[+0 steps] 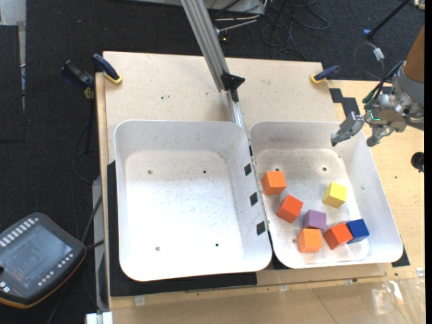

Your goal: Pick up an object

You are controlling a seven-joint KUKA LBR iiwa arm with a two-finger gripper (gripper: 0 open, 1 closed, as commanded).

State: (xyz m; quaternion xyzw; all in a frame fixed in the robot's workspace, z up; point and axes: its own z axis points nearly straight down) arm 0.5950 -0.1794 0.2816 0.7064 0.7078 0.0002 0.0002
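Note:
The right bin (297, 144) holds several small cubes. An orange cube (274, 181) lies toward its middle left, a red-orange cube (289, 208) just below it, and a yellow cube (335, 194) to the right. Near the front edge sit a purple cube (314, 219), another orange cube (310, 239), a red cube (337, 235) and a blue cube (358, 229). My gripper (360, 131) hangs above the bin's far right rim, open, with nothing between its fingers. It is well above and behind the cubes.
The left bin (135, 147) lies beside the right one. A slanted metal pole (206, 36) runs from the top down to the bins' shared edge. Clamps (108, 69) sit at the bench's back corners. A teach pendant (37, 258) lies at lower left.

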